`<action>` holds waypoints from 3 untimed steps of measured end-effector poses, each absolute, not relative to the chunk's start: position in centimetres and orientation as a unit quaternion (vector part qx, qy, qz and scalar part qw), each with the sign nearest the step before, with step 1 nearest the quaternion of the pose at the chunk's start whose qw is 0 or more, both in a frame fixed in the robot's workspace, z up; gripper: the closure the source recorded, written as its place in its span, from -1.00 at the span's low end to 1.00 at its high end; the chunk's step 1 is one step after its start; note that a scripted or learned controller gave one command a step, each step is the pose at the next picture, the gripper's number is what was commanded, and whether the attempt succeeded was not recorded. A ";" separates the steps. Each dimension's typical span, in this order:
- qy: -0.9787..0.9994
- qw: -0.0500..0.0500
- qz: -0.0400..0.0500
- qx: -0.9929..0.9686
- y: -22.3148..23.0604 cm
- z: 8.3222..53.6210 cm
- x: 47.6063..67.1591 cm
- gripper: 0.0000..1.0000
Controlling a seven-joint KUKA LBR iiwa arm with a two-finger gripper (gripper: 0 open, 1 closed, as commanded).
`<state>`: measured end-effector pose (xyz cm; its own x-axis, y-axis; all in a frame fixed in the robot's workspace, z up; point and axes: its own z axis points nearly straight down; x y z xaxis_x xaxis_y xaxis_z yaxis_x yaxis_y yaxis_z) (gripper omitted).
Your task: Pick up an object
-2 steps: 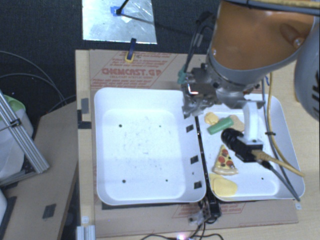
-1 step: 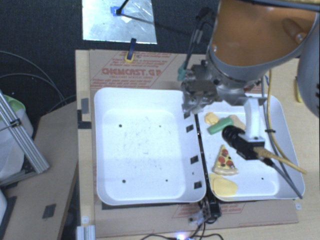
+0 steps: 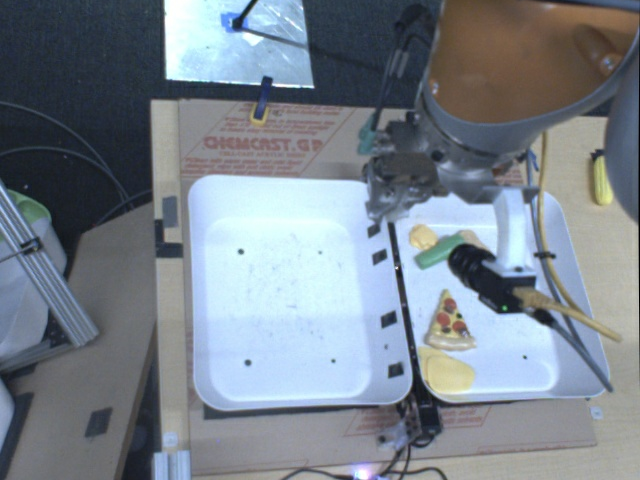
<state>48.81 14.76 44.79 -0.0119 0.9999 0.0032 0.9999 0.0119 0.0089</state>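
Pizza slice point(image 3: 451, 321) lies flat in right bin point(image 3: 560, 268), near divider — likely light, stiff, thin; pinch across its edges. Gripper point(image 3: 390, 200) at bin's top-left corner — jaw state: cannot tell.

Objects, all placed relative to the right bin point(image 3: 560, 368): pizza slice point(image 3: 451, 322) lying flat mid-floor, tip pointing toward the far wall. Pale yellow disc point(image 3: 448, 373) flat, just in front of the slice, at the near-left corner. Green cylinder point(image 3: 437, 252) on its side near the far-left corner, touching a small yellow piece point(image 3: 422, 236) behind it.
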 end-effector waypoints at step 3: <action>0.707 0.000 0.001 0.708 12.0 45.7 48.7 1.00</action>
